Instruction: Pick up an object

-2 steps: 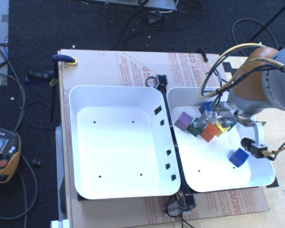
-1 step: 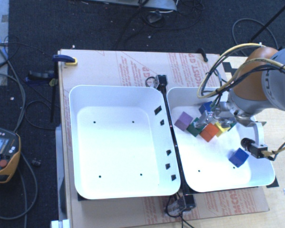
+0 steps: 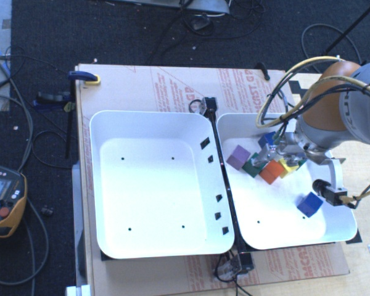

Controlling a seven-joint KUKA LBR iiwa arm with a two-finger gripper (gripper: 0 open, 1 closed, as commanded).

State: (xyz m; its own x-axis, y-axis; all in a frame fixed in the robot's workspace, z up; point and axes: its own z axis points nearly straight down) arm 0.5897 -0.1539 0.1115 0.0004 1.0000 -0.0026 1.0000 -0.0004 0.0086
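Gripper tips hidden among blocks; arm covers others.

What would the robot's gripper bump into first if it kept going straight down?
Probably the orange block in the right bin, since the gripper sits over that pile. Depth is hard to judge; the yellow block is close too.

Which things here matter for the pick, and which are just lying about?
Job: pincer; right bin; purple block, orange block, green block, yellow block, blue block.

Lying about: left bin, handheld pendant, blue-handled clamp, floor cables.
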